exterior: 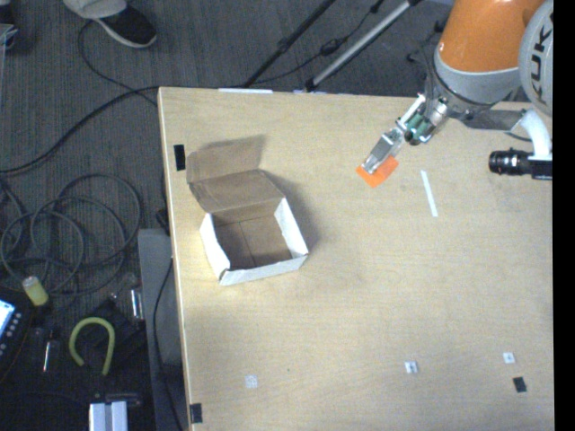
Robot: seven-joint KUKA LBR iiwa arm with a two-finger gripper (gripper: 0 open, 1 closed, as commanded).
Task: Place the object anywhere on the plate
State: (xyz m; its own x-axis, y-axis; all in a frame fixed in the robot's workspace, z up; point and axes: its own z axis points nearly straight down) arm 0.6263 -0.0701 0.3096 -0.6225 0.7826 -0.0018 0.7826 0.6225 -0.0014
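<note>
Over the upper right part of a pale wooden tabletop (359,330), seen from above at a slant, the grey arm (490,70) with its orange band is seen reaching in from the right. The gripper (384,158) is angled down and to the left, well clear of the table's edges. A small orange block (377,174) is seen right at the tip of the claw, touching it or very nearly so. Whether the claw is spread, pressed together or pinching the block cannot be told, and it cannot be told either whether the block is lifted or resting on the wood. A thin white stick (429,193) is laid flat on the table just to the right of the block, apart from it. A black cylindrical part (514,162) is seen near the right side, below the arm.

An open cardboard box (297,233) with white outer walls and a brown inside is placed toward the left side of the table, well apart from the block, and its brown flap (226,162) is folded back toward the far edge. A few small markers (411,367) are fixed to the wood near the front edge.

Dark carpet (81,106) is seen to the left of the table, with black cables (72,206) looped across it and a shoe (128,28) at the top.
</note>
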